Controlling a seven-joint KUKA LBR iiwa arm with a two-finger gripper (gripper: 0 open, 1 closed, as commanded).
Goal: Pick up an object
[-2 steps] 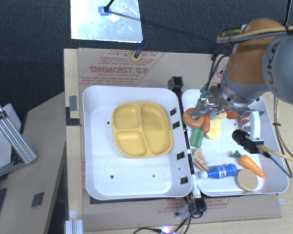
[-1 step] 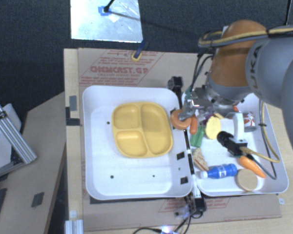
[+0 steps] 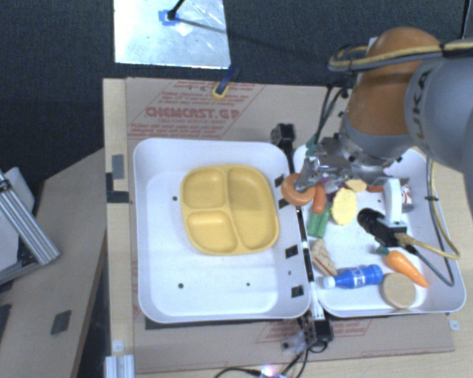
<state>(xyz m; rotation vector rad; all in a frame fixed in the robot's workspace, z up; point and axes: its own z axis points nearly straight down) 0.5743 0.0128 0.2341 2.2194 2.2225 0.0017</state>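
Observation:
My gripper point(image 3: 306, 181) hangs over the left edge of the right bin point(image 3: 445, 286), below the grey and orange wrist. It is shut on an orange ring point(image 3: 296, 194), which sits at the fingertips above the rims between the two bins. Just right of the ring lie a red-brown sausage point(image 3: 320, 201), a green piece point(image 3: 317, 224) and a yellow oval point(image 3: 344, 207). Much of the right bin's far end is hidden by the arm.
The left bin point(image 3: 162, 290) holds a yellow divided plate point(image 3: 227, 209). In the right bin are also a white object point(image 3: 392, 197), a carrot point(image 3: 407, 267), a blue bottle point(image 3: 356, 276), a tan disc point(image 3: 399, 291) and a cracker-like piece point(image 3: 323, 257).

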